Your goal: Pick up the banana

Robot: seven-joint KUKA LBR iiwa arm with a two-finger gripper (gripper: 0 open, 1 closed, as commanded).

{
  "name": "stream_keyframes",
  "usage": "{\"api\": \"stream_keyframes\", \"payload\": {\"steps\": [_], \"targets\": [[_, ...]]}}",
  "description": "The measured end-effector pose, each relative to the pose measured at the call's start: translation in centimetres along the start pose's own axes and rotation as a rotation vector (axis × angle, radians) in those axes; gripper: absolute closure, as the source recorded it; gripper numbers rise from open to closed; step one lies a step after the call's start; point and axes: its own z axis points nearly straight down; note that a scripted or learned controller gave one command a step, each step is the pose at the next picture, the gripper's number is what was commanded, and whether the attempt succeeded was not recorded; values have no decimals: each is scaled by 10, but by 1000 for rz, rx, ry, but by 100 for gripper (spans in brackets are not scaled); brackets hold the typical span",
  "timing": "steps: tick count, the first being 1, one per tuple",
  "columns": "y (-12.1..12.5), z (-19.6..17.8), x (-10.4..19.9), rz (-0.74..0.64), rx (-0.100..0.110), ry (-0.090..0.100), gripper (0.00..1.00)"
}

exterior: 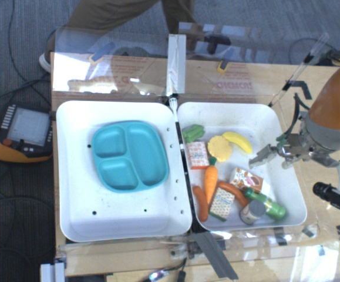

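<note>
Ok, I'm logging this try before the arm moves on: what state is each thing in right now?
banana: lying in the right bin, not held
claw: open, holding nothing, above the right bin beside the banana
carrot: lying flat
green bottle: on its side
can: lying in the bin's near corner
blue tray: flat in the left bin
</note>
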Motion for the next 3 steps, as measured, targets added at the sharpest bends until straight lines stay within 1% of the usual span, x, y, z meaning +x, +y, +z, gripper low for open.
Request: {"api": "stream_keyframes", "payload": {"steps": [1, 2, 3], "targets": [[80, 54, 16, 111, 1, -1, 0], [116, 90, 19, -127, -27, -11, 0], [117, 81, 20, -129, -29, -14, 100]]}}
